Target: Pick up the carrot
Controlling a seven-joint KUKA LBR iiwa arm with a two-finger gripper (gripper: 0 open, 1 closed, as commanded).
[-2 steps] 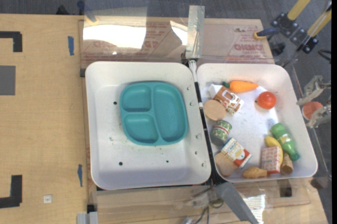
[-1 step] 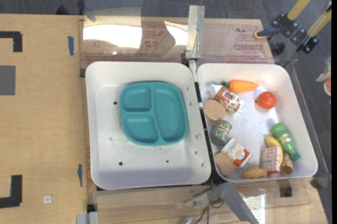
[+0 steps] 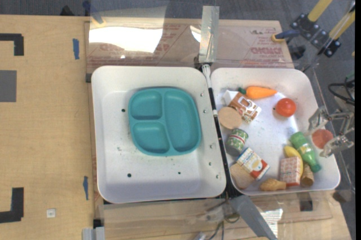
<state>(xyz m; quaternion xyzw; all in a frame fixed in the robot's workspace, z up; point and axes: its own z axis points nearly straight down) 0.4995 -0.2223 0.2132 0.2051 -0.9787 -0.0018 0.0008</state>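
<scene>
The carrot (image 3: 262, 92), orange with a small green top, lies on its side near the far wall of the right bin (image 3: 265, 76). It rests apart from the other items, with a red tomato (image 3: 286, 107) to its right and a small carton (image 3: 245, 107) just in front of it. My gripper (image 3: 333, 130) is a metal shape at the right bin's right rim, well to the right of the carrot and nearer the front. A reddish round piece (image 3: 322, 138) lies right beside it.
The right bin also holds a green bottle (image 3: 305, 149), a banana (image 3: 293, 155), a small can (image 3: 237, 140), two more cartons (image 3: 252, 163) (image 3: 290, 170), tan discs (image 3: 229, 118) and a bread piece (image 3: 272, 184). A teal divided plate (image 3: 165, 120) sits in the left bin (image 3: 107, 137).
</scene>
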